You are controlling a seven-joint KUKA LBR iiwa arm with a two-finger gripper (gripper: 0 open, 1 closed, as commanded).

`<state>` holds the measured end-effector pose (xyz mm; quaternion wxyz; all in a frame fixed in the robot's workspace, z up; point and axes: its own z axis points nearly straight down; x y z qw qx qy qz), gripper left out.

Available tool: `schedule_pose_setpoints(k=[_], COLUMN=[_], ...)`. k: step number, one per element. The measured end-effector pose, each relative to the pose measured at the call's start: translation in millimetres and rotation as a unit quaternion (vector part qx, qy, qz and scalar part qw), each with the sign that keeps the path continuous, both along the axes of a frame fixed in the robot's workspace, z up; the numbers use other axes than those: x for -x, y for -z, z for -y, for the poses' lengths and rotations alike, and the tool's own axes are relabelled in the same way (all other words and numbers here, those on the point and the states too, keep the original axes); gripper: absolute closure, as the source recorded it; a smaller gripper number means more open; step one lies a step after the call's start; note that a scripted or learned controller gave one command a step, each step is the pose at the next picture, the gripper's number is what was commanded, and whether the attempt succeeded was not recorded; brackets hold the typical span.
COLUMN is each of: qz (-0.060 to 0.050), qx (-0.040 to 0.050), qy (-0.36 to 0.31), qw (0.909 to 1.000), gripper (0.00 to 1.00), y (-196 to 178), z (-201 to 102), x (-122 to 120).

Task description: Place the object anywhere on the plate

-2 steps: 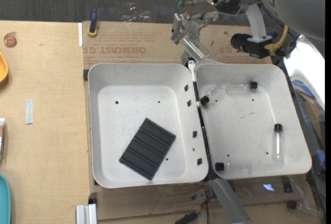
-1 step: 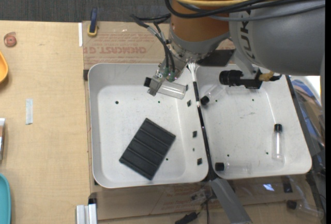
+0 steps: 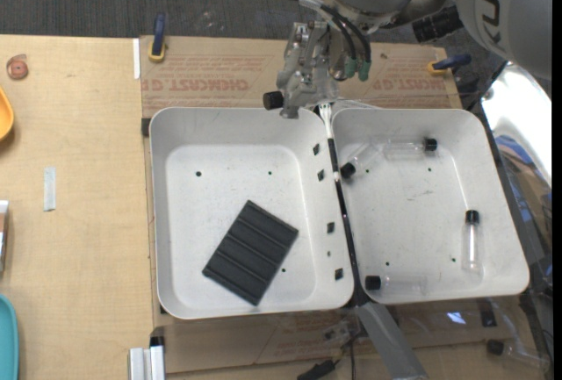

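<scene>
Camera view, single slanted look down on both bins. Gripper (image 3: 297, 103) hangs over the back rims where the two bins meet, above the bin floors and touching none of the task's things. Whether it is spread or closed: cannot tell, the cabling and wrist hardware hide it. Nothing visibly held.

Left shallow white bin (image 3: 176, 132): flat black ribbed rectangular plate (image 3: 251, 252), lying askew near the front, nothing on it.

Right shallow white bin (image 3: 500, 194): three clear plastic tubes with black caps, all lying flat.
- long clear tube at the back (image 3: 391, 150), slanted, black piece at each end, near the dividing wall.
- short clear tube by the right wall (image 3: 473, 245), cap toward the back.
- clear tube at the front rim (image 3: 399, 285), cap at its left, tight against the front wall.

Judgement: the object is one of these tubes; which one is meant, unclear.

Handling (judged): light, rigid, smooth, round. Likely to roll or squirt out of a pinch, and may roll on the plate unless laid along the ribs. Take hold across the barrel at mid-length, closing at right angles to the axis. The tube by the right wall looks freest; the front one is crowded by the wall.
</scene>
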<state>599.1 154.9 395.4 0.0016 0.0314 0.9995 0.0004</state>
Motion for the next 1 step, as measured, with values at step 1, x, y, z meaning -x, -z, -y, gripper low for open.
schedule_pose_setpoints(k=[1], qz=[0.0], qx=[0.0], qy=[-0.243], qw=[0.9701], gripper=[1.0], y=[-34.7], z=[-27.0], x=[-47.8])
